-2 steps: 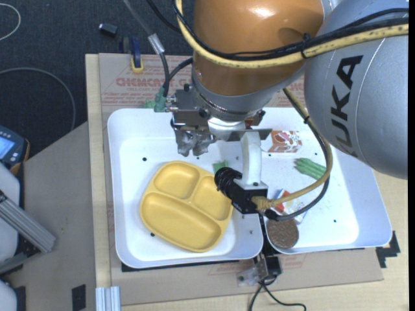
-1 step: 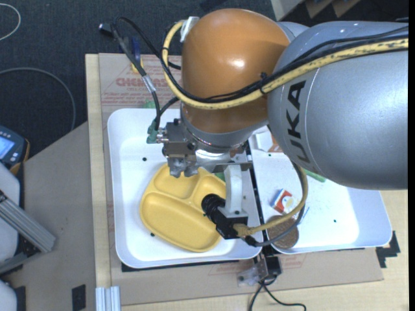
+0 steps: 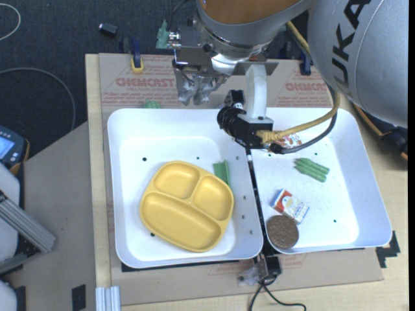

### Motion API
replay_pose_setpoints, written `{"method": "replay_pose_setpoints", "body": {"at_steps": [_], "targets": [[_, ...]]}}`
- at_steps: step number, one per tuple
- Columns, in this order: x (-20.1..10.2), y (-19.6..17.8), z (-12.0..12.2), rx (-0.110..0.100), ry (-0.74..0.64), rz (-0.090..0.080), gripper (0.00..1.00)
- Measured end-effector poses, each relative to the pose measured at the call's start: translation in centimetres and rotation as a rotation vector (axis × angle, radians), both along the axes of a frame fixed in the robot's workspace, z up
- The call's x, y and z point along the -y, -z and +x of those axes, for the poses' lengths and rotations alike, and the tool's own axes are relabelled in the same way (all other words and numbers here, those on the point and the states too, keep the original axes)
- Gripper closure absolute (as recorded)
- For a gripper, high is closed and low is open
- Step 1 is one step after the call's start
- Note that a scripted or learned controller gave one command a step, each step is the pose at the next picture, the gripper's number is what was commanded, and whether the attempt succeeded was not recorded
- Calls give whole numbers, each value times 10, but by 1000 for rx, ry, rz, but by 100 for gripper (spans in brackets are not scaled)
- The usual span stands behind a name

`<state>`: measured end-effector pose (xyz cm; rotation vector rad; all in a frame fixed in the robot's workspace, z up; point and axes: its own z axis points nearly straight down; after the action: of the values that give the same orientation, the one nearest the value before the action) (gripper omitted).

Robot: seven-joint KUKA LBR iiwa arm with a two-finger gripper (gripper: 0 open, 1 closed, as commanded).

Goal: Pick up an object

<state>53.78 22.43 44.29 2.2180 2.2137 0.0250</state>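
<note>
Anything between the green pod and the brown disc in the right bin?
Yes: a small red-and-white packet lies between the green pod and brown disc, camera view.

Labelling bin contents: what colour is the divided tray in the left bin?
Yellow: the three-compartment tray is plain pale yellow, shown clearly in the camera view.

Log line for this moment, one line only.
tool: above left bin's far rim | yellow divided plastic plate: left bin | green bean pod, small red-white packet, round brown disc: right bin
</note>
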Motion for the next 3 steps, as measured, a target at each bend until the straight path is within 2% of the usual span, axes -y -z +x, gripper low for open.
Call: {"method": "replay_pose_setpoints", "body": {"at_steps": [1, 2, 3], "targets": [[1, 212, -64, -37, -1, -14, 100], [52, 108, -32, -6, 5, -4, 100], [115, 202, -61, -31, 6, -10, 100]]}}
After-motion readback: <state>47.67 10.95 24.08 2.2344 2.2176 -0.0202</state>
